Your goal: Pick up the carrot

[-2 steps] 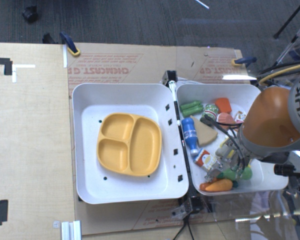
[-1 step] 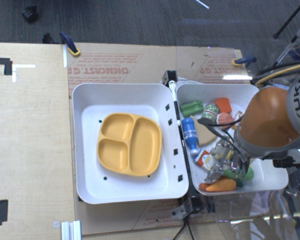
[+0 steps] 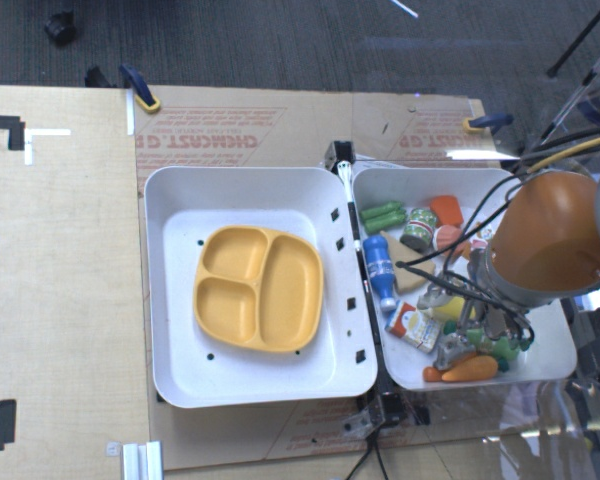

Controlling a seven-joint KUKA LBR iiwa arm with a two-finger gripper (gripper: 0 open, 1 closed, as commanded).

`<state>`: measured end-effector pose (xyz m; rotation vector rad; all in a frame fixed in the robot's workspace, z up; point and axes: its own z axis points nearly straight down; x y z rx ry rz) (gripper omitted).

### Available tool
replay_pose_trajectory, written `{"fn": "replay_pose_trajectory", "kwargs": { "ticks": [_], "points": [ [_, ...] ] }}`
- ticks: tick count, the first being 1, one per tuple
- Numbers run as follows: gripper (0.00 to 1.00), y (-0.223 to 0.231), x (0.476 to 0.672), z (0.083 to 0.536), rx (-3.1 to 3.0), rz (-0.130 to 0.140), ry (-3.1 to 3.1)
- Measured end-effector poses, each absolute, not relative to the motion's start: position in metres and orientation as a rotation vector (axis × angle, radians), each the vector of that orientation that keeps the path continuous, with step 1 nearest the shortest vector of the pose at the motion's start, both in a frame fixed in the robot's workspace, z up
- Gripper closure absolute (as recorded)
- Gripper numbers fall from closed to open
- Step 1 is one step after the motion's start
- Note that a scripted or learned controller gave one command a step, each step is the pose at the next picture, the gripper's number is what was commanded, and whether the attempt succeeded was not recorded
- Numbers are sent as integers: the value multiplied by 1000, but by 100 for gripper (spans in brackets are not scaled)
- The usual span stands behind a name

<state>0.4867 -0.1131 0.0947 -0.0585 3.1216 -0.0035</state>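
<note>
Camera view puts the carrot (image 3: pixel 469 369) at the right bin's (image 3: pixel 552 366) near edge, with my pincer (image 3: pixel 477 336) just above it; I cannot tell its opening. I'm on approach; descent onto it comes next.

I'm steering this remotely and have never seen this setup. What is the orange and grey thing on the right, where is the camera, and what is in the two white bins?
The camera sits above the bench, looking down at a slant. The orange and grey shape is the robot arm, reaching in from the right; its gripper hangs low over the right bin, amid cables. That bin holds toy food and packets: a blue bottle, something green, a small can, and the carrot lying near the front edge, just below the gripper. I cannot see anything held between its fingers. The left bin holds a yellow three-section plate.
</note>
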Motion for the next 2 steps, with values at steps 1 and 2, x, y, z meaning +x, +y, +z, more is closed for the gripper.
{"fn": "replay_pose_trajectory", "kwargs": {
  "ticks": [1,2],
  "points": [
    [0,-96,490,94,-144,-1,3124],
    [0,-137,489,96,-423,-9,3089]
  ]
}}
